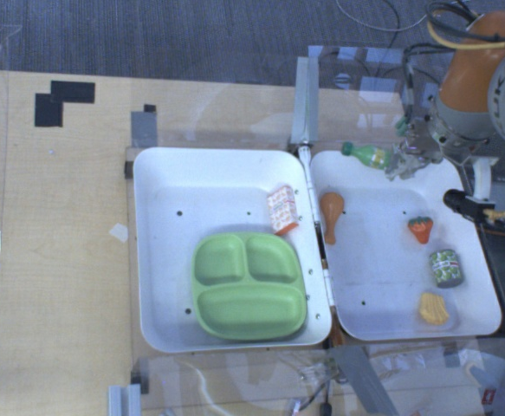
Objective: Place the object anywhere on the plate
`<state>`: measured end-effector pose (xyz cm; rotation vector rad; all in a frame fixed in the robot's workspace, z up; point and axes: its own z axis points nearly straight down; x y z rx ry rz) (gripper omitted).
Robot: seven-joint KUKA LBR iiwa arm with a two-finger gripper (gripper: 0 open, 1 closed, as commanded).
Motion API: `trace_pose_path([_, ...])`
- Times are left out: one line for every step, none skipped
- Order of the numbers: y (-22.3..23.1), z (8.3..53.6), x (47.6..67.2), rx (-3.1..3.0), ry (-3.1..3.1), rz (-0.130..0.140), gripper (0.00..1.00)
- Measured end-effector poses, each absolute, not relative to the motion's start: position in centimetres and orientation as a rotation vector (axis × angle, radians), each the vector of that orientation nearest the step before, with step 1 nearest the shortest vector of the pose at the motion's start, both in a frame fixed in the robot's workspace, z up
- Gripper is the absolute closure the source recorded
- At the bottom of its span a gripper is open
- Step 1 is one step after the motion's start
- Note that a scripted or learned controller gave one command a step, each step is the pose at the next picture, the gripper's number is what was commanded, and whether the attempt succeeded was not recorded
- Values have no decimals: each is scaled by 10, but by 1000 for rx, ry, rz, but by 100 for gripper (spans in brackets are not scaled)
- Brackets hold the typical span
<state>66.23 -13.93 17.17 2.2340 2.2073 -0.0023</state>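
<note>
A green plate [249, 286] with three compartments lies in the front part of the left bin [161, 232]. My gripper [405, 165] hangs low over the back of the right bin [382, 267], just right of a lying green and yellow bottle [366, 154]. Also in the right bin are a brown drumstick [330, 213] by the left wall, a strawberry [420, 229], a green can [446, 268] and a yellow piece [433, 308]. I see nothing held in the gripper.
A small white and red carton [281, 208] lies in the left bin just behind the plate's far right corner. A metal divider post [304, 102] stands behind the seam between the bins. Cables hang around the arm's wrist at the far right.
</note>
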Motion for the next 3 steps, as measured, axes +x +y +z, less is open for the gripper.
trace_pose_path([-97,108,574,2156,2288,-2,100])
trace_pose_path([7,182,556,2326,2111,0,100])
trace_pose_path([30,182,503,2115,2325,-2,100])
